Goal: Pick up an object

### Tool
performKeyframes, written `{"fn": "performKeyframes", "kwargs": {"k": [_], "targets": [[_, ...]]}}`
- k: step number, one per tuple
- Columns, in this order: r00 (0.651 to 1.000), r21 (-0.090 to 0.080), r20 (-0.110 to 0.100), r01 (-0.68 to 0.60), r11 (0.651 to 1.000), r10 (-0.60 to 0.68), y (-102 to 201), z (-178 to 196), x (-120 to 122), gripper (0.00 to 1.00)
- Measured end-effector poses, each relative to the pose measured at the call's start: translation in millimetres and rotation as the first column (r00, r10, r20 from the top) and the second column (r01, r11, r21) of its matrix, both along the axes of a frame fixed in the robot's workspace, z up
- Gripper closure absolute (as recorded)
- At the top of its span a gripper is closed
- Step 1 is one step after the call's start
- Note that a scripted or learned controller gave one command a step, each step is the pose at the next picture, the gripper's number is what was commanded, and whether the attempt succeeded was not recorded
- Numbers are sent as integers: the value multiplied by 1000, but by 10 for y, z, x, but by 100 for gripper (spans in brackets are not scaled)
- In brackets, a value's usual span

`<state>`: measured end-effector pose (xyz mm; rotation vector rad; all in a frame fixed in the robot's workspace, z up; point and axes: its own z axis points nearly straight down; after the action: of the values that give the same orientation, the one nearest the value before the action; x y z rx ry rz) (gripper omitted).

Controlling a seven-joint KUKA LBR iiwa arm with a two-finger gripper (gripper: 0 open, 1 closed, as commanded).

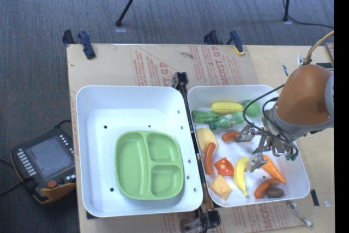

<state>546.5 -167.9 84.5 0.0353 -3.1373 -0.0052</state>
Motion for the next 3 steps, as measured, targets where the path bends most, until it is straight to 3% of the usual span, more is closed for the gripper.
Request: {"fn": "performKeyframes", "kwargs": {"k": [1, 2, 3], "targets": [[998, 1, -3, -63, 998, 63, 354, -3, -563, 0], [997, 0, 2, -83, 997, 83, 138, 4, 460, 0], [997, 0, -1, -76, 997, 76, 651, -5, -264, 0]]}}
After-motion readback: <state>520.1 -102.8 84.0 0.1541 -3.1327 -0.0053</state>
